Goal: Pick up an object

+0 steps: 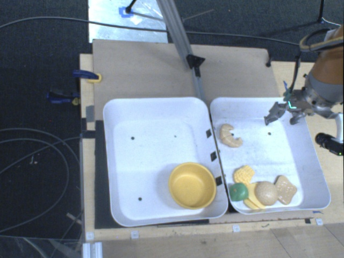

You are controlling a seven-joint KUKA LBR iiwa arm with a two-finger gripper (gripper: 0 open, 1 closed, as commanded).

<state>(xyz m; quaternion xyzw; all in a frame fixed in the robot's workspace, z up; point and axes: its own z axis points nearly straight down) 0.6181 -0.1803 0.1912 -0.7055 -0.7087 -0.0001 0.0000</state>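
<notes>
My gripper (283,116) hangs over the far right part of the right bin (312,149), its two dark fingers spread apart with nothing between them. A pale curved pastry piece (230,135) lies in that bin's left part, well left of the gripper. Along the bin's near edge sit a yellow corn piece (244,173), a green piece (239,191), a round beige bun (265,192), a tan cracker (286,189) and a yellow slice (252,202). A yellow bowl (192,185) stands in the left bin (134,144), at its near right corner.
A grey pole (177,31) slants across the bench behind the bins. A blue and yellow clamp (86,76) sits at the bench's left edge. Cables trail on the dark floor at left.
</notes>
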